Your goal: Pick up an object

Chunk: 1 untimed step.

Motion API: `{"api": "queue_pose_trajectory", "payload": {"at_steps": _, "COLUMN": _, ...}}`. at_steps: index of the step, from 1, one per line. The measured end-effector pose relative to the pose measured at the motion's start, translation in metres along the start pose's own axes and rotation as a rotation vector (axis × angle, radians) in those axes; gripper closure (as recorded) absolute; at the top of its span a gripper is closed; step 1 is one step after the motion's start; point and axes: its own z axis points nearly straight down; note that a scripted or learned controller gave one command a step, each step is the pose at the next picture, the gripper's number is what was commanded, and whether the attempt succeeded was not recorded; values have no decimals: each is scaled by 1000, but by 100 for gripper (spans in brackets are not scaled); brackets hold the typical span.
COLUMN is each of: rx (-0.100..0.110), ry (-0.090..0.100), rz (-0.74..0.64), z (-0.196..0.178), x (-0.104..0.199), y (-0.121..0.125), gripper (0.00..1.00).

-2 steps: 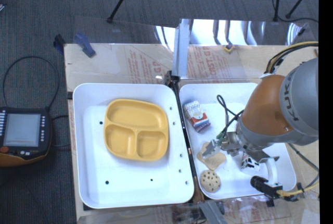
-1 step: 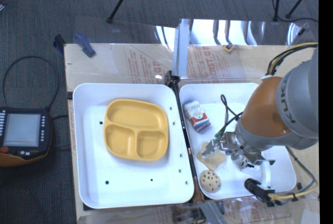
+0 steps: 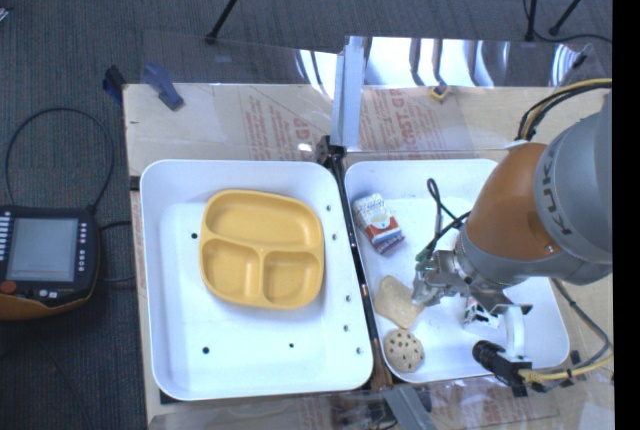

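Note:
In the right bin [image 3: 450, 173] lie a small red and white carton [image 3: 379, 222], a tan flat piece [image 3: 398, 302] and a round brown cookie [image 3: 404, 350]. The arm's grey and orange body hangs over the right half of this bin. My gripper [image 3: 432, 286] points down at the bin floor just right of the tan piece, below the carton. Its fingertips are hidden among the wrist parts and cables.
The left bin [image 3: 170, 318] holds a yellow three-compartment plate [image 3: 263, 248]. A metal divider post [image 3: 347, 98] stands at the back between the bins. A teach pendant [image 3: 45, 253] lies on the floor at far left. Tripod legs stand behind the bench.

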Motion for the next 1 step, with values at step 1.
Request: {"api": "queue_pose_trajectory", "payload": {"at_steps": 1, "rx": 1, "ry": 0, "rz": 0, "z": 1, "x": 0, "y": 0, "gripper": 0}}
